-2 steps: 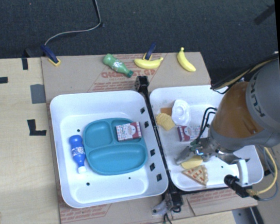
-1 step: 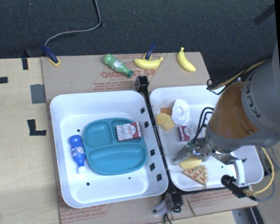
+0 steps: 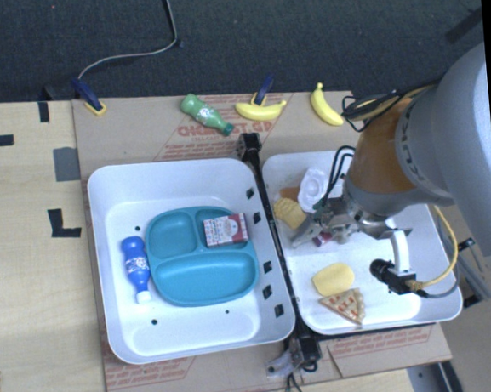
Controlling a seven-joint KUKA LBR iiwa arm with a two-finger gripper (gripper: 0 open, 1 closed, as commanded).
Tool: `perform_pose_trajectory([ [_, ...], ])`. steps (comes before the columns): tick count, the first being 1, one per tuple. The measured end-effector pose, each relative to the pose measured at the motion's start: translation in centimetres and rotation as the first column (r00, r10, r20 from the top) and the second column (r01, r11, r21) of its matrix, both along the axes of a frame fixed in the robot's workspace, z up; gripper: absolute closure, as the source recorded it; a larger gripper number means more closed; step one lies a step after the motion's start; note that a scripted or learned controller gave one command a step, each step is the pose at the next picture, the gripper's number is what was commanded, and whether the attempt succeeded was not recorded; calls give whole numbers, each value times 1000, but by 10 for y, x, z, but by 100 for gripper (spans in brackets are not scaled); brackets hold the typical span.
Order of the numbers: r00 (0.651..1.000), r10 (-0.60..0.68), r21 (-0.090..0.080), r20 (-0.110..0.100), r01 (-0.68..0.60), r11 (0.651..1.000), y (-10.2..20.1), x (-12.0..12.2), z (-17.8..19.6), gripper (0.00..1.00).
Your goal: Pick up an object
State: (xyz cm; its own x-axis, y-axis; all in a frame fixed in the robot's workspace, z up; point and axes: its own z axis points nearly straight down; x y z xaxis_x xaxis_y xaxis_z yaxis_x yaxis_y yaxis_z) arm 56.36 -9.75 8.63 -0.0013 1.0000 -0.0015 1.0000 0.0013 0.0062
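Within the right bin, small dark maroon object under the gripper, grip state impossible to tell, tan rounded piece just left, yellow block and pizza slice nearer the front, blue sectioned tray in left bin.

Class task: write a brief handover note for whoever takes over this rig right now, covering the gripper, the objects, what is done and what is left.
Gripper: low in the right bin, at its upper left among the objects; whether the jaws are open or shut cannot be seen.
Right bin: white cup, yellow block, pizza slice, and a tan item by the divider.
Left bin: blue divided tray carrying a small red carton; blue bottle beside the tray.
Done: nothing visibly lifted.
Left: grasp one object and raise it.
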Motion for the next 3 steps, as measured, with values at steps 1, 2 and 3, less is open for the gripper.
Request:
perform_pose_trajectory([
  [1,1000,0,0,-3,0,1000,-5,44,0,0],
  [2,1000,0,0,-4,0,1000,-6,44,9,100],
  [3,1000,1,2,-6,-1,1000,57,-33,98,100],
])
